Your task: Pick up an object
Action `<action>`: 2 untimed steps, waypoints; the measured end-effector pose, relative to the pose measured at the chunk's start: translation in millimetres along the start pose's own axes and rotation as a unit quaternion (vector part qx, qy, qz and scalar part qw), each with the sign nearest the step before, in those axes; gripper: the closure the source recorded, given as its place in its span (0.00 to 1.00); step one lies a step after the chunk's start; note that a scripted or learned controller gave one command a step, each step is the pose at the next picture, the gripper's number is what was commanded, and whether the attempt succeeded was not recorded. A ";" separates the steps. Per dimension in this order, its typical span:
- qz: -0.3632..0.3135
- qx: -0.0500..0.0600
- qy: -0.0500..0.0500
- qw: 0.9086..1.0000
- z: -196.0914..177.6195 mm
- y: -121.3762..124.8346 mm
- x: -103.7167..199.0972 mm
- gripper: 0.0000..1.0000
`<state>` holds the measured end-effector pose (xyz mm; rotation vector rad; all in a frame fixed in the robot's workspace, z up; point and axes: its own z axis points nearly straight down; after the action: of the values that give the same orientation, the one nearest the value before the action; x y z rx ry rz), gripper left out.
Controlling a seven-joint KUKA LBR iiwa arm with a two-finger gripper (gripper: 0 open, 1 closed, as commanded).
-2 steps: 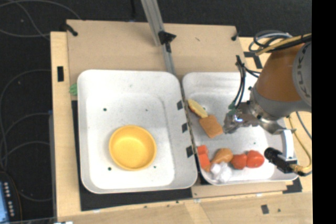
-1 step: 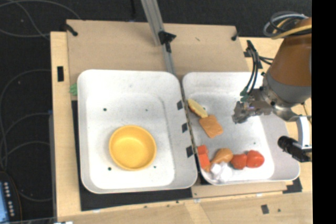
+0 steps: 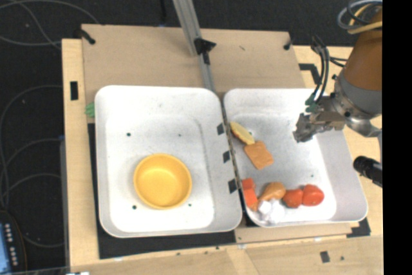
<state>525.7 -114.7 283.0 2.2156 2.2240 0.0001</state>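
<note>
Two shallow white bins sat side by side on the tan surface (image 3: 161, 55). The left bin (image 3: 116, 113) carried a yellow bowl (image 3: 162, 181), upright, in its near half, well apart from everything else.

The right bin (image 3: 335, 170) carried the small objects. A pale yellow piece (image 3: 243, 133) lay near the bin's left wall, with a tan-orange block (image 3: 258, 155) just beside it on the near side. Along the near edge ran a cluster: an orange piece (image 3: 248, 192) at the left wall, a white crumpled item (image 3: 270, 210) at the near rim, a tan rounded piece (image 3: 273, 190) above it, and a red item (image 3: 304, 196) to the right of that, possibly two red pieces touching.

The grey arm came in from the right, orange band (image 3: 367, 64) above the wrist. The pincer (image 3: 304, 133) hung over the right bin's far right area, well apart from the objects. Dark and small in view; could not tell whether it was apart or together. Nothing seen between its tips.

A slanted metal post (image 3: 183, 0) rose behind the bins.
</note>
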 end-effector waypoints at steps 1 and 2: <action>-0.001 0.000 0.001 1.000 -2.1 16.6 50.6 1.00; -0.001 0.002 0.000 1.000 15.8 22.4 96.6 1.00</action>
<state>547.8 -18.1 267.0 2.2162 2.2274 -0.0024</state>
